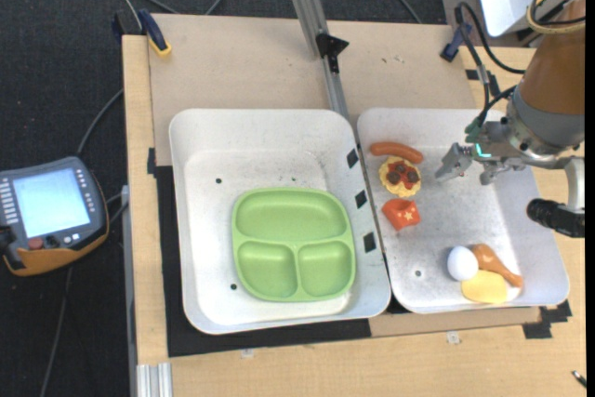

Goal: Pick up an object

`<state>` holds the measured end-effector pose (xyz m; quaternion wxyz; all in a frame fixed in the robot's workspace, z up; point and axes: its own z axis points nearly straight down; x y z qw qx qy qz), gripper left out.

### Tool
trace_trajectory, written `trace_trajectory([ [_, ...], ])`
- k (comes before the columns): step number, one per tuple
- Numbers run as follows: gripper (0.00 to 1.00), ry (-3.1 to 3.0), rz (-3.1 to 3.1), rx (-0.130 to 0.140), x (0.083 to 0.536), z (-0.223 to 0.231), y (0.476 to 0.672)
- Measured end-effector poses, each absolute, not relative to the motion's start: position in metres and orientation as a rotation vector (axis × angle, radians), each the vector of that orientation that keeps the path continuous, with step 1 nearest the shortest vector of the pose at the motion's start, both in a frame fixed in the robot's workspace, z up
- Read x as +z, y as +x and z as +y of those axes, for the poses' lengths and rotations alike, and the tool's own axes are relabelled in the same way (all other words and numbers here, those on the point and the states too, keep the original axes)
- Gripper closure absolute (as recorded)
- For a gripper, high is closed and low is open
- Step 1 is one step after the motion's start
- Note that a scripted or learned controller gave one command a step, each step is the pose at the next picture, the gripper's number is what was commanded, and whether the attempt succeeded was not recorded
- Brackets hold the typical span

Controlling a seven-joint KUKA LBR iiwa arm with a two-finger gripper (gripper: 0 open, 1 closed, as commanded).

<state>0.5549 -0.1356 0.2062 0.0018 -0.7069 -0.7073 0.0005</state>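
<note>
Hand (468,165) hovers over right bin (530,218), upper part, fingers spread open, nothing between them. Just left of it: sausage (396,151), mini pizza (402,176), tomato (402,214). Egg (462,262), drumstick (496,262), yellow piece (485,290) near front edge. Green divided plate (295,243) in left bin (200,200).

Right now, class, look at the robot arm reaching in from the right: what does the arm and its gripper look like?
The arm is a thick rounded cylinder with a broad orange band above a grey wrist section. Yellow and black cables loop near its top, under a white housing. The gripper is grey metal, small and angular, with a tiny green light glowing beside it.
</note>
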Motion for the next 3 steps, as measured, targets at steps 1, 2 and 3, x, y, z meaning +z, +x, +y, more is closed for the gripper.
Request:
trace_trajectory([
  [1,0.0,-2.219,-2.221,0.0,0.207,-0.136,0.555],
  [2,0.0,-2.216,-2.216,0.005,0.157,-0.13,0.546],
  [3,0.0,-2.219,-2.216,0.003,0.11,-0.138,0.548],
])
